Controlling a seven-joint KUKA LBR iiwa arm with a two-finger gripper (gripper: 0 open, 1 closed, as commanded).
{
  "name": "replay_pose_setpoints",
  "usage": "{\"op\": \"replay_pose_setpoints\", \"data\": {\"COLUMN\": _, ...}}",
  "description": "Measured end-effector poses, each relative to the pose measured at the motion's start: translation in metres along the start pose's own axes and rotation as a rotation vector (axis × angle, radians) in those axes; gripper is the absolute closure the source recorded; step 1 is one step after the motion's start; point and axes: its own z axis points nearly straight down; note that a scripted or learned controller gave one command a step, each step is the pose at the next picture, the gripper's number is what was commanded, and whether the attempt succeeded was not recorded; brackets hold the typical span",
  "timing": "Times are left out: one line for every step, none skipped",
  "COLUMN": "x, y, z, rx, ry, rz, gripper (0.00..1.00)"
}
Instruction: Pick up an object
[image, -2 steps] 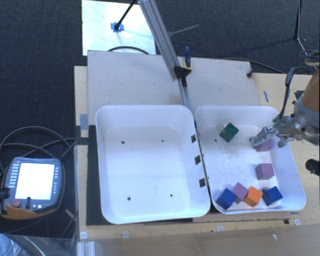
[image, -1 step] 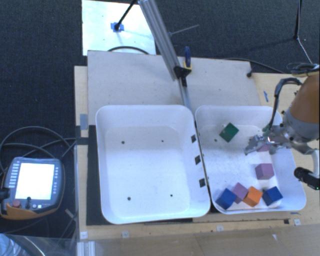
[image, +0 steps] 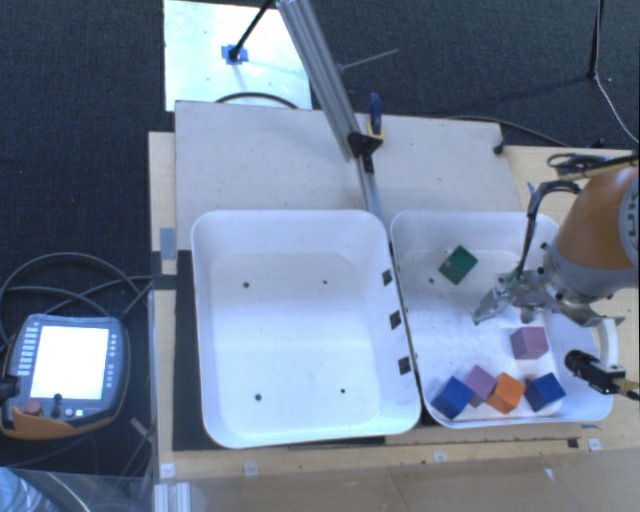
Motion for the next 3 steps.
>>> {"op": "replay_pose_setpoints", "data": {"x": 0.000, "y": 0.001, "z": -0.014, "rx": -0.006, "ry": -0.002, "rz": -0.001, "gripper": 1.00}}
{"op": "replay_pose_setpoints", "data": {"x": -0.011, "y": 0.005, "z": -0.066, "rx": -0.011, "ry": -0.004, "rz": 0.000, "gripper": 1.00}}
{"op": "replay_pose_setpoints", "data": {"x": -0.012, "y": 0.014, "z": -0.128, "rx": -0.013, "ry": -0.004, "rz": -0.003, "gripper": 1.00}}
